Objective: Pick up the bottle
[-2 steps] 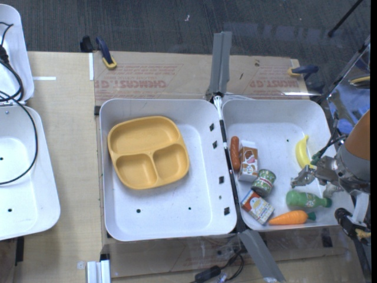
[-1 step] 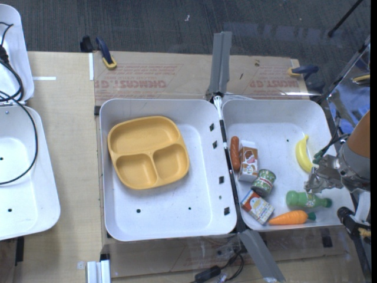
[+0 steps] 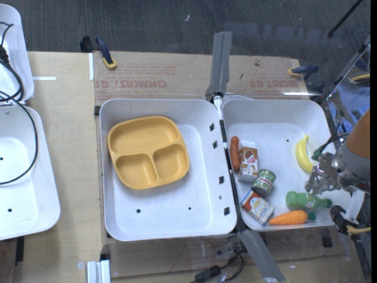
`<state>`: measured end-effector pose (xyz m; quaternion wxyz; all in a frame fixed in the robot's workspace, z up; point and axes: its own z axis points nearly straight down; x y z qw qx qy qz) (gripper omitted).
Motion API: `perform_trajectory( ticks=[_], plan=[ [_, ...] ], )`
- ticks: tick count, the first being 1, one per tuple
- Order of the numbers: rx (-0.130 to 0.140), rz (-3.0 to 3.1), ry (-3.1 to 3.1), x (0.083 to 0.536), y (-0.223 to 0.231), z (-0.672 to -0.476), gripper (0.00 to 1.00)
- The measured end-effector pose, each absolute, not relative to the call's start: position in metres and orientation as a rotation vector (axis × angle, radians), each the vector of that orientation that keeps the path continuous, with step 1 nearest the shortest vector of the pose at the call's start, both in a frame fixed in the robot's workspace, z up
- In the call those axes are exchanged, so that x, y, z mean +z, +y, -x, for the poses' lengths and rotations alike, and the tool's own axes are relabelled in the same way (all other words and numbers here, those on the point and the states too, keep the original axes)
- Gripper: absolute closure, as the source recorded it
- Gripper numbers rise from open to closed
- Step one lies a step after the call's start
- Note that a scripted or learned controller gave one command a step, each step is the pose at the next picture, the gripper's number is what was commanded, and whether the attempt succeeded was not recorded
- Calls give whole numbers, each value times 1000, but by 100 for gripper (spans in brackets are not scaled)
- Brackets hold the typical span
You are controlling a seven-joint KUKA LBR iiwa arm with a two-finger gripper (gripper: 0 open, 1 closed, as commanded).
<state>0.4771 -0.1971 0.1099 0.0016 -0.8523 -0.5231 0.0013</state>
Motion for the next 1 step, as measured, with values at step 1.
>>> perform_trajectory(
  ticks=[1],
  plan=[
    [6,2675,-1642,106,-196,-477,100]
  ],
)
